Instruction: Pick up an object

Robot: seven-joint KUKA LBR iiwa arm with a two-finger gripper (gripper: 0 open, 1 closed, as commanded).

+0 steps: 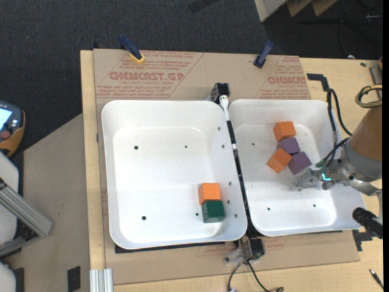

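Bright, even overhead light. White bins (164, 117) near overexposed, inner relief faint. Soft short shadows under blocks. Dark floor (48, 23) grainy, underexposed. Overall slight softness; printed lettering on counter (182, 66) fuzzy. Arm at right edge mildly blurred.

Just left of the two-finger gripper (308, 180), four small blocks, two orange cubes (284, 130) and two purple cubes (299, 161), crowd together. Bare white bin floor (285, 208) lies open below-left of it. The raised divider rim (234, 154) stands farther left.
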